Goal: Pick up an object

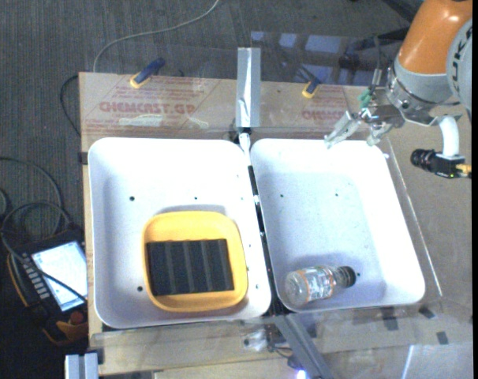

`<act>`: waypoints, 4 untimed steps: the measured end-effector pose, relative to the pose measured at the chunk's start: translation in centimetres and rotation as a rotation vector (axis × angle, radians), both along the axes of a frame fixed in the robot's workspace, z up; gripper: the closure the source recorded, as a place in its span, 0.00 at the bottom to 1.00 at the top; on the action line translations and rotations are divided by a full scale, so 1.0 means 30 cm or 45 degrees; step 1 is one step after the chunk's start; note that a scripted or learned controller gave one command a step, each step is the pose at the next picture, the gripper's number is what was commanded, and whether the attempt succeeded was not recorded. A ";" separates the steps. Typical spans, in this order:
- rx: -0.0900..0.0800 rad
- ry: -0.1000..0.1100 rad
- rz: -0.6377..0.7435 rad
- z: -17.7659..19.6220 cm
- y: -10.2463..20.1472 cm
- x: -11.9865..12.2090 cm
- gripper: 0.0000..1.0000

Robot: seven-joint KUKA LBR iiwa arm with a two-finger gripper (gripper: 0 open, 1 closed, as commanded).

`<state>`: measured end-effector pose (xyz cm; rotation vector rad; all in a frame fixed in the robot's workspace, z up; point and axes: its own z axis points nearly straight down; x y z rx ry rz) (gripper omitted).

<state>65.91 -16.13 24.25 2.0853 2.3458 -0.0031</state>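
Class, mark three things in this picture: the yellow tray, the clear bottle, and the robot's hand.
yellow tray (195, 264): camera view, on its dark ribbed centre.
clear bottle (318, 283): camera view, on its see-through body.
hand (356, 131): camera view, midway between its fingertips.

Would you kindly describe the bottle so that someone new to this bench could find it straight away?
Start at the two white bins side by side and take the right-hand bin, the one nearer the arm. The bottle lies on its side along that bin's near wall. It is small, clear and dark-capped, unlike the yellow tray in the left bin.
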 end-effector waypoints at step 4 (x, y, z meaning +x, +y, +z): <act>0.002 0.000 -0.870 0.218 0.036 -0.395 1.00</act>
